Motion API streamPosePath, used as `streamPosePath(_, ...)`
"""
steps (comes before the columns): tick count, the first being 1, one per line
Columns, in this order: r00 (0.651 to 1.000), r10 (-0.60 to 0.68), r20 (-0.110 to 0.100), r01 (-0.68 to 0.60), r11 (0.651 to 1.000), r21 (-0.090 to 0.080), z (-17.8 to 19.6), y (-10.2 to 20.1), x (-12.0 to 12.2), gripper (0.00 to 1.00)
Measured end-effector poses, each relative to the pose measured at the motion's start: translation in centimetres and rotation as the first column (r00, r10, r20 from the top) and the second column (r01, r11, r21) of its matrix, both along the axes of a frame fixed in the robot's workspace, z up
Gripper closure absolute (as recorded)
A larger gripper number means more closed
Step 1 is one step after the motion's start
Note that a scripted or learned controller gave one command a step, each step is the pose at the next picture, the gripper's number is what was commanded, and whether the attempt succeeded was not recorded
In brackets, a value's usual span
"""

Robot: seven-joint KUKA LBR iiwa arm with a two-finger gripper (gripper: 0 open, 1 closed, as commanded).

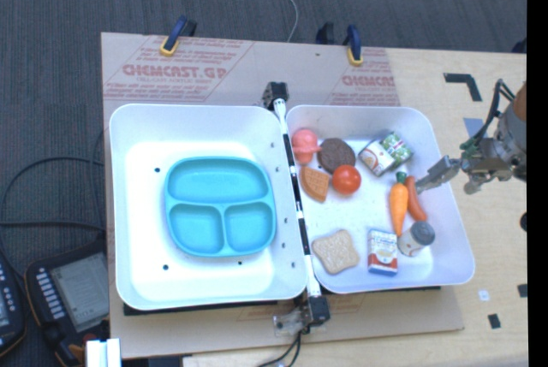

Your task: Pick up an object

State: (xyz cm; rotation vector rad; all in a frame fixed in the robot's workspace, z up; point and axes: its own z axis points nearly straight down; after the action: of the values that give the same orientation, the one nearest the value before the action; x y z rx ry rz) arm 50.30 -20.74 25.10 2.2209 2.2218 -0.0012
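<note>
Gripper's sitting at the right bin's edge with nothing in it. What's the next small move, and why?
Probably ease the gripper further in over the right bin toward the carrot. It sits at the bin's right rim, holding nothing, and the carrot lies closest to it, beside a thinner orange piece.

Single fixed camera above the bench (pixel 411 74), slanted downward, both white bins (pixel 128 186) framed; arm side at right
</note>
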Motion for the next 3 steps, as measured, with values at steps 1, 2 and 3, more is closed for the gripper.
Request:
streamPosePath(1, 1.000, 0.001, 0.009, -0.001, 1.000, -0.002, -16.3, 2.4, -1.5, 0.00)
streamPosePath(2, 1.000, -0.001, 0.012, 0.001, 1.000, -0.003, -15.2, 2.3, -1.4, 1.00)
streamPosePath(3, 1.000, 0.000, 0.012, 0.000, 1.000, -0.003, -16.2, 10.2, 3.0, 1.00)
